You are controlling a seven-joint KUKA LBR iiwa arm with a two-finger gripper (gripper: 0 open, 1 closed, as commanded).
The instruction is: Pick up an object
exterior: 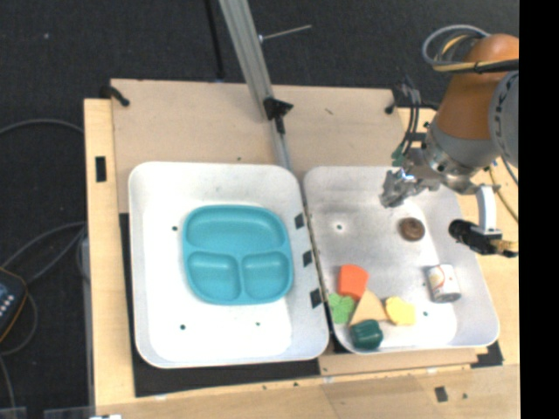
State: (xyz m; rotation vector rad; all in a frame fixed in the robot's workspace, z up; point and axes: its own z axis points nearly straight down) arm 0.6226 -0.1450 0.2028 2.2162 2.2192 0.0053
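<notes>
The grey arm (476, 112) with its orange band reached in from the right, and its gripper (395, 188) hung over the upper part of the right bin (349, 190). Nothing was seen between its fingers; whether they were spread or closed could not be told from the slanted view.

The right bin carried the loose things. A small brown round object (411, 229) lay just below and to the right of the gripper, apart from it. A white can (442, 282) lay on its side near the bin's right wall. Along the lower edge sat a cluster: an orange block (353, 279), a light green piece (340, 306) touching its lower left, a tan wedge (370, 306), a yellow piece (401, 311) beside it, and a dark green piece (367, 333) lowest of all.

The left bin (157, 321) held a teal divided plate (236, 253) with three compartments, lying near its middle. Both bins rested side by side on the wooden bench (175, 120).
</notes>
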